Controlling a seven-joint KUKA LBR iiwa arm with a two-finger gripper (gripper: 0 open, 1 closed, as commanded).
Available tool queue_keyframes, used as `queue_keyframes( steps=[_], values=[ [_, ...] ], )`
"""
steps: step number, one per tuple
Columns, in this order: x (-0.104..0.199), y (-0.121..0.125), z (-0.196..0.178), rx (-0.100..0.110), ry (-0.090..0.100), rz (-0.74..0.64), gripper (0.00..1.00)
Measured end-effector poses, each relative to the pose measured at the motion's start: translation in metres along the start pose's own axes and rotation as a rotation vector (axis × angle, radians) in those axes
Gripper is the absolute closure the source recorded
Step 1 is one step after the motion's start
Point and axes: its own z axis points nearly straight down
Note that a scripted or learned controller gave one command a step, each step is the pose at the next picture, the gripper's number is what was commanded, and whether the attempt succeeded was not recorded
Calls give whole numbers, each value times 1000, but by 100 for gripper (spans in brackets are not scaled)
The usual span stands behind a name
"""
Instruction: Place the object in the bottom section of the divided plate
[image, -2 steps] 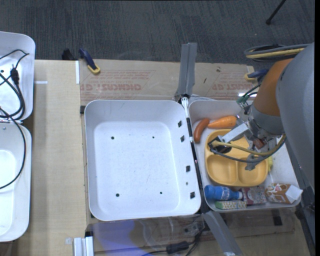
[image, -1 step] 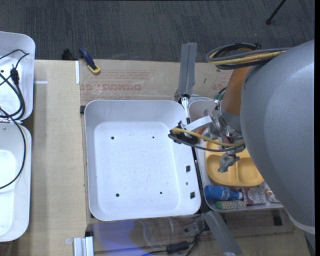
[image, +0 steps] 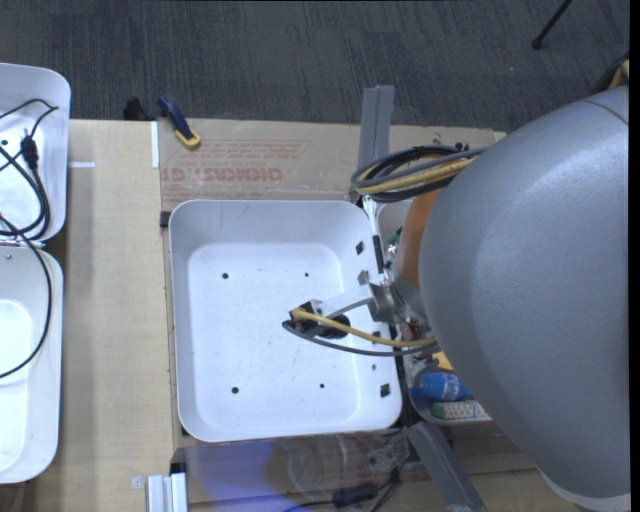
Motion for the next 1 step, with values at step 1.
queue_keyframes(
  steps=[1],
  values=[
    [0,-4,8,-8,7,11,0]
  ],
)
